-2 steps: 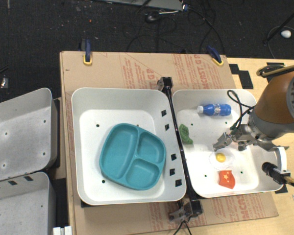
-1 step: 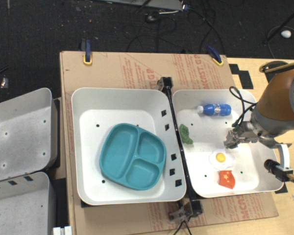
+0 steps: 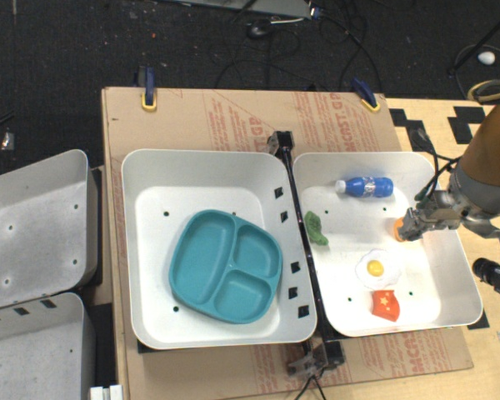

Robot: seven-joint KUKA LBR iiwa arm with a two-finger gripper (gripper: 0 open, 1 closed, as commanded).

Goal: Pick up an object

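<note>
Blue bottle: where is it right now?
The blue bottle lies on its side at the far end of the right bin, left of the gripper.

Two white bins (image 3: 142, 173) — one teal plate (image 3: 225, 265), one blue bottle (image 3: 367, 187), one toy egg (image 3: 375, 268), one green piece (image 3: 317, 228), one red piece (image 3: 386, 305).

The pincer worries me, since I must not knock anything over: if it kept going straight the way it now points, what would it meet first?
Probably the small orange object just beyond the pincer tip, then bare floor of the right bin. Depth is unclear from above.
</note>
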